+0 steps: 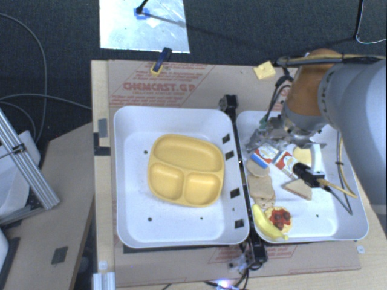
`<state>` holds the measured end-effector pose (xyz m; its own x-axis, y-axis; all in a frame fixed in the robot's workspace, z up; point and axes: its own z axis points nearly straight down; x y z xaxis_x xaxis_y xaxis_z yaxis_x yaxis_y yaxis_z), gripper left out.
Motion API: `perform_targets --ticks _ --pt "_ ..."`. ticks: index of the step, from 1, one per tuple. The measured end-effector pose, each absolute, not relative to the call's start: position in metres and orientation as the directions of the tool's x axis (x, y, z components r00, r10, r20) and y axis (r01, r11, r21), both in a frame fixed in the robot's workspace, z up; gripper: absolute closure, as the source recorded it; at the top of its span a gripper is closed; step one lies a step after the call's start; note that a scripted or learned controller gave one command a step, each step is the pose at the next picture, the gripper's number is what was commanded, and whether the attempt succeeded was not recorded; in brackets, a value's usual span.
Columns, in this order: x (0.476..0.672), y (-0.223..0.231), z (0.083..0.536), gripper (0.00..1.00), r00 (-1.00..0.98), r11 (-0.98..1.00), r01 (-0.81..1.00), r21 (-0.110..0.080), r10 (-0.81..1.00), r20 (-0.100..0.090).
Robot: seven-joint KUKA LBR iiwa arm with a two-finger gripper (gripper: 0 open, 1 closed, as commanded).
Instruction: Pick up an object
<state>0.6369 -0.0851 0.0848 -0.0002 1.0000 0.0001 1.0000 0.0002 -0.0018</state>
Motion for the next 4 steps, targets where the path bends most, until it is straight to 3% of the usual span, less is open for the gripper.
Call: perform_targets --ticks 1,2,3,4 --pt "0.67 -0.094 0.086 0.0 -0.005 0.005 1.0 0.006 1.0 -0.001" --pt "0.631 -0.095 0.128 0.0 0.0 0.0 1.0 0.003 1.0 -0.001" --pt "0.62 -0.14 0.088 0.0 0.003 -0.003 1.0 0.011 1.0 0.003" --pt "0.633 -0.189 0.155 0.0 0.002 -0.002 1.0 0.01 1.0 -0.005"
